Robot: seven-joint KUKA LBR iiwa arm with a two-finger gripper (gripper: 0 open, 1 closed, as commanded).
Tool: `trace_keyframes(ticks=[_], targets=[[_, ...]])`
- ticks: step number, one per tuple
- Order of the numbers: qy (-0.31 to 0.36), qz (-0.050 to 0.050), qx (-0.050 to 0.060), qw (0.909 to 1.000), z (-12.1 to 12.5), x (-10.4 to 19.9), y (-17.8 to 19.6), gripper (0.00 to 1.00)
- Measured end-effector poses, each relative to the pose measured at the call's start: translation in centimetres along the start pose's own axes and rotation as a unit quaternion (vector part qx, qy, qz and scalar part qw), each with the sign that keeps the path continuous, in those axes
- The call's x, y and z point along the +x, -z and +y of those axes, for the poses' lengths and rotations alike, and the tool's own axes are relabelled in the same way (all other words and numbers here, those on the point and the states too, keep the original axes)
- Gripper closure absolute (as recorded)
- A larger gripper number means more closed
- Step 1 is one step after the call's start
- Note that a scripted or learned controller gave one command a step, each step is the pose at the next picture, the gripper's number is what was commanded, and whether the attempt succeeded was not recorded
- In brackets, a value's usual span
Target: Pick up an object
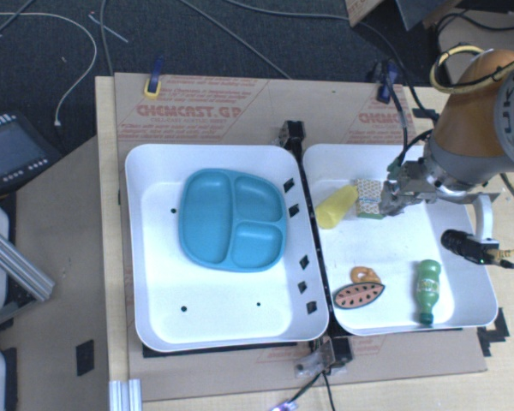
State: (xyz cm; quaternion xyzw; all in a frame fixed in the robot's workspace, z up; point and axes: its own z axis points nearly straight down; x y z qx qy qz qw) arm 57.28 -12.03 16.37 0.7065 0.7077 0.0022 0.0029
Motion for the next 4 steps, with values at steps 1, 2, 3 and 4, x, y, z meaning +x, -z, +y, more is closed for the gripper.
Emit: trace_keyframes(ticks=[1, 2, 3, 4], targets=[[0.0, 0.0, 0.0, 1.0, 0.0, 0.3, 6.5, 1.0], [-0.001, 0.001, 0.005, 1.0, 0.0, 0.3, 4.8, 1.0], [0.002, 0.002, 0.004, 1.0, 0.3, 4.7, 5.5, 1.0], [0.002, 0.002, 0.005, 1.0, 0.5, 10.2, 4.7, 1.0]])
